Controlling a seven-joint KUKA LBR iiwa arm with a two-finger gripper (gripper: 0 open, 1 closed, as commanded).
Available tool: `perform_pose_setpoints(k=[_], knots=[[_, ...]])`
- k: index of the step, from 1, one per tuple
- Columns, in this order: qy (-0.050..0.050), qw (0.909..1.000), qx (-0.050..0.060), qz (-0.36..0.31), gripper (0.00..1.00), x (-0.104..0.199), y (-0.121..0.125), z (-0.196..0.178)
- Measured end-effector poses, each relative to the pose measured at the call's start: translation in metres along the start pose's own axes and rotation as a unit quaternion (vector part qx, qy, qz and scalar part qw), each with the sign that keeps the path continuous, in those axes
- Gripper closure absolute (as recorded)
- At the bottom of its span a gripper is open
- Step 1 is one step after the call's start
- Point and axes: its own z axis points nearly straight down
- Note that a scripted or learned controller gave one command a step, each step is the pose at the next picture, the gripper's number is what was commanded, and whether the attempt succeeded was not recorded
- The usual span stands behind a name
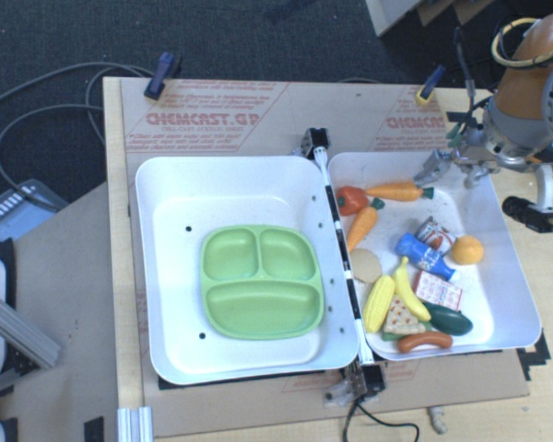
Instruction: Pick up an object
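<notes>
- Near edge, R bin (521, 311): sausage (425, 342), dark green veg (450, 321), corn (379, 303), banana (410, 291) packed close together.
- L bin (166, 191) held a green divided plate (261, 281).
- Mid R bin: blue can (422, 254), orange ball (467, 250).
- Far end: carrot (396, 191) just beside claw (453, 167), not touching.
- Claw hung over R bin's far rim, nothing visibly gripped; released or clenched, couldn't tell.
- Step, I'd judge: approach, no grasp yet. Next: descend onto carrot, aligned across it.
</notes>
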Motion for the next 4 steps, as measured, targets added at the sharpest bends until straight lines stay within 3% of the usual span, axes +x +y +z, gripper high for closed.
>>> perform_pose_setpoints(k=[1, 2, 3, 4], knots=[[0.001, 1.0, 0.0, 0.0, 0.0, 0.001, -0.061, 0.044], [0.001, 1.0, 0.002, 0.001, 0.0, 0.002, -0.098, 0.04], [0.001, 1.0, 0.002, 0.001, 0.0, 0.033, -0.173, 0.046], [0.001, 1.0, 0.0, 0.001, 1.0, 0.033, -0.172, 0.036]])
